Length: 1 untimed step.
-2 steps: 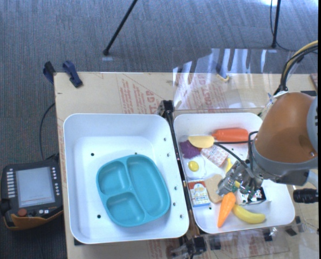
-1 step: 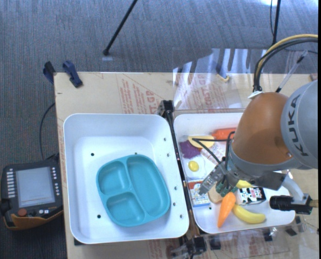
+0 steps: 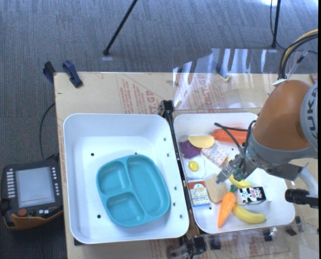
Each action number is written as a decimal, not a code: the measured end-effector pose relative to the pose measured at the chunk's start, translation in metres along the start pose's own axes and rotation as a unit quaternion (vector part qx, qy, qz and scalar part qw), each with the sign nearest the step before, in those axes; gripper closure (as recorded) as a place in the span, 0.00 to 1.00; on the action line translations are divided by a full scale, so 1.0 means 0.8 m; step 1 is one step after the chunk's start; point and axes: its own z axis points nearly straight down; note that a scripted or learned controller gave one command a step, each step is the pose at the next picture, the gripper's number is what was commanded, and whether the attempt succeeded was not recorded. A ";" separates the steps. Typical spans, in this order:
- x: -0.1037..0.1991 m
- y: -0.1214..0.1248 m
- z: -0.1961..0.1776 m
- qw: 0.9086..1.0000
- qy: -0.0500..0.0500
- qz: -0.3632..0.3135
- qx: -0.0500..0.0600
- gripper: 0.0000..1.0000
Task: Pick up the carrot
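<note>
The carrot (image 3: 226, 209) is parked near the front of the right bin (image 3: 246, 226), long axis tilted, tip toward the front-left. The gripper (image 3: 229, 172) is hung just above it; nothing is seen held.

The carrot (image 3: 225, 209), a tapered orange item, lies flat on the floor of the right-hand bin near the front wall, thick end up-right, pointed tip down-left, just beside a yellow banana.

Blue divided plate (image 3: 133, 190) in left bin (image 3: 74, 144); banana (image 3: 249, 215), fried egg (image 3: 194, 167) in right bin (image 3: 281, 217).
</note>
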 end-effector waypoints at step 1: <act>-0.062 -0.074 0.074 0.994 0.002 -0.112 0.000 1.00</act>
